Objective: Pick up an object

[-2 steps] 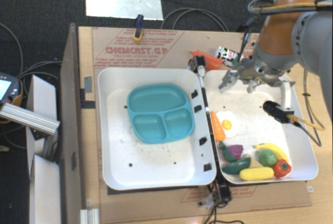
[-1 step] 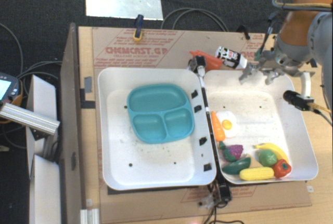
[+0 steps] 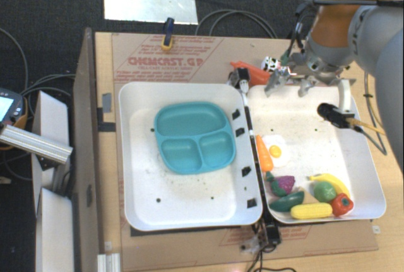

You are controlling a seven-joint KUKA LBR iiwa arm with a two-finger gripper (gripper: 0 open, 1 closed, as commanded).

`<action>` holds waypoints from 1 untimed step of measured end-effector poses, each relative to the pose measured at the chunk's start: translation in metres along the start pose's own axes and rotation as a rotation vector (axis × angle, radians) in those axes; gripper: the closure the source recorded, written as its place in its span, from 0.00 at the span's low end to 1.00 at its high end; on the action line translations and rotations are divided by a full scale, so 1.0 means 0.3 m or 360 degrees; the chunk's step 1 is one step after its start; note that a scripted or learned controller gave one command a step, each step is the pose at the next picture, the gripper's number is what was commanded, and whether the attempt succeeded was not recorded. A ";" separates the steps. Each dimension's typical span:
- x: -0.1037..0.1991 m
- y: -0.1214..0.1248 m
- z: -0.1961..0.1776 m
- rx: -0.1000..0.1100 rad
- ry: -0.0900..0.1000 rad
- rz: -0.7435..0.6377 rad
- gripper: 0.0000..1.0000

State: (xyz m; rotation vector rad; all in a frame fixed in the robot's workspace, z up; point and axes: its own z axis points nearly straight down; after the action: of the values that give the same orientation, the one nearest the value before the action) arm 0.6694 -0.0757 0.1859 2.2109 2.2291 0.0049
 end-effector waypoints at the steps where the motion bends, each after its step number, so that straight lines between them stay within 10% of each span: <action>1: -0.266 -0.005 0.055 -0.0001 -0.0005 0.0017 0.00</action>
State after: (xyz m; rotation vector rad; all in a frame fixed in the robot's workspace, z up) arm 0.6687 -0.1555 0.1693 2.2206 2.2157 0.0017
